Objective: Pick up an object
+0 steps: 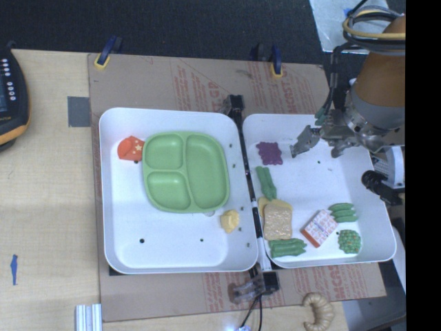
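My gripper (321, 147) hangs over the back of the right bin (303, 174), its two fingers spread apart with nothing between them. A purple toy (269, 153) lies to its left on the bin floor. Further forward in that bin lie a green pod (266, 182), a tan bread slice (278, 221), a green bean piece (287, 247), a red and white packet (320, 227), another green pod (342, 212) and a green bumpy toy (349, 241).
The left bin (124, 240) holds a green divided plate (186, 172), a red toy (130, 148) at its back left and a small yellow piece (229, 220). A black and orange handset (10, 98) lies far left. A tan curled object (319, 310) sits in front of the bins.
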`<state>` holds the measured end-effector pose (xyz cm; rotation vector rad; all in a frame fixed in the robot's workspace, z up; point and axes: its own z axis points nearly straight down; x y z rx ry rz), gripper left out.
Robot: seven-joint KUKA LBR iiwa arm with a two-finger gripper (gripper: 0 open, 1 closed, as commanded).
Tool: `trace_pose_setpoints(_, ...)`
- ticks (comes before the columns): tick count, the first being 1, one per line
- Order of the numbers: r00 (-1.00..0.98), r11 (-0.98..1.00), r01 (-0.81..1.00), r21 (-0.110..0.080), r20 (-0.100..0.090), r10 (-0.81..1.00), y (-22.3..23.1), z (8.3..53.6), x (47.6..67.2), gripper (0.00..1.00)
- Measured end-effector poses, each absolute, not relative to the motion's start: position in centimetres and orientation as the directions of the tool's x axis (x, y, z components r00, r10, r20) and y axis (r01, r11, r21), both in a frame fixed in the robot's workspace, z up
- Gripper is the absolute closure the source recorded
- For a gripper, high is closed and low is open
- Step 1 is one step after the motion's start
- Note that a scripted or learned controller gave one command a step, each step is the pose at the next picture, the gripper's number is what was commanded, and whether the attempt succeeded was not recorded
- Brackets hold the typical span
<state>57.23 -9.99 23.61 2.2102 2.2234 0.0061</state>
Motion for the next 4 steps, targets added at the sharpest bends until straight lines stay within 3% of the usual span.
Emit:
trace_pose_setpoints(1,-0.008,0.008,1.0,-0.008,0.0,1.0,-7.6,18.9,58.4,0.0)
trace_pose_setpoints(2,-0.003,0.003,1.0,-0.007,0.0,1.0,-7.1,19.1,56.7,0.0)
trace_pose_setpoints(3,-0.007,0.007,1.0,0.004,-0.001,1.0,-6.2,19.3,64.2,0.0)
trace_pose_setpoints(4,-0.002,0.002,1.0,-0.01,-0.002,1.0,-9.5,11.4,65.5,0.0)
